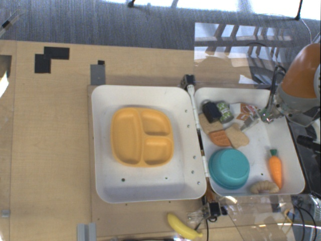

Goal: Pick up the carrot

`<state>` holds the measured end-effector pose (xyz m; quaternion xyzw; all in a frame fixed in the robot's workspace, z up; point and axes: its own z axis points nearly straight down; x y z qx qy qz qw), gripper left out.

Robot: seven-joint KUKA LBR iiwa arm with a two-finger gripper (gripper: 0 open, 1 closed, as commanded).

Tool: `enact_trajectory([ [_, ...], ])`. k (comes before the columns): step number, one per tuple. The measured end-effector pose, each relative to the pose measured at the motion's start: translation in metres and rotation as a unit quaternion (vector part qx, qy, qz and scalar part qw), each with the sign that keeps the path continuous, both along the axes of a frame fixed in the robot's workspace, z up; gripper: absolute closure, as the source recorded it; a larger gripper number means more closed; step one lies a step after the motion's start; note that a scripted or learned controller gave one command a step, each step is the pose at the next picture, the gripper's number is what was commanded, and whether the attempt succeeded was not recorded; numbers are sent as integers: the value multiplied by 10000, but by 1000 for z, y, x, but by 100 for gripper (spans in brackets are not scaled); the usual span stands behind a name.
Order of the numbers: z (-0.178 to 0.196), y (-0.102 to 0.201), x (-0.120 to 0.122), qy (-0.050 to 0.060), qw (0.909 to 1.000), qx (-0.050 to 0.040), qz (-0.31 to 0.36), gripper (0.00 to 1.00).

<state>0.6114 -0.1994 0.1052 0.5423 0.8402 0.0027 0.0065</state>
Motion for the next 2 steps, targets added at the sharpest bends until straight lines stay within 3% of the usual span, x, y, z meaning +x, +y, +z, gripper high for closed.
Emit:
enact_trajectory([
  [1, 81, -8, -61, 6, 10000, -8, -46, 0],
  [2, -13, -7, -102, 13, 9976, -11, 697, 0],
])
